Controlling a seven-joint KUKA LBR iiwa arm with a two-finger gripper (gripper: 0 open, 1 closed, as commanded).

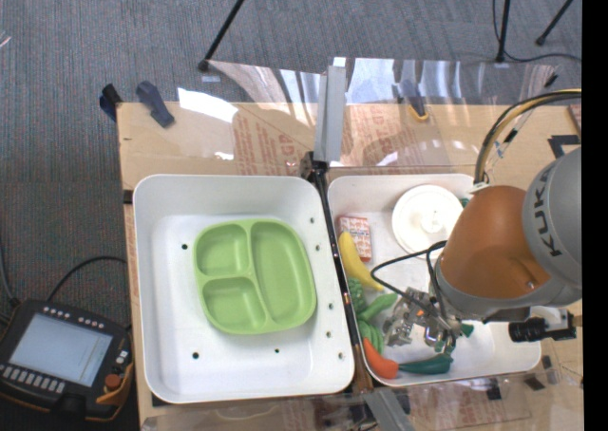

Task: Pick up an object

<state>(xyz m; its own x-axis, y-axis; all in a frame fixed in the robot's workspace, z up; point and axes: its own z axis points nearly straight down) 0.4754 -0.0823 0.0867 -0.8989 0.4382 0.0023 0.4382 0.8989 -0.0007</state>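
Left bin (152,230): it sits toward the surface's left edge and holds one green divided plate (255,275), lying flat near the bin's centre and turned slightly askew. Nothing else rests on the plate. It is well apart from the arm and appears not to be the present target.

Right bin (503,363): this one carries the loose items. A small red-and-white packet (356,233) lies against the bin's left wall. Just below it a yellow banana (357,266) runs along the same wall at a slant. Below that, in the near left corner, green bean-like pieces (376,309) lie crowded together, with an orange carrot-like piece (378,359) and a dark green pepper-like piece (427,364) along the near wall. A white round lid or dish (427,216) sits toward the far wall.

Gripper (418,320): it hangs low over the crowded near left corner, presumably because that cluster offers the most candidates for a pick. Cables and metal parts clutter the wrist; whether the fingers are spread or pressed together cannot be told, and no item is visibly between them.

Judgement: the grasp is not yet confirmed. The crowding risks a slip or a pinch on two pieces.
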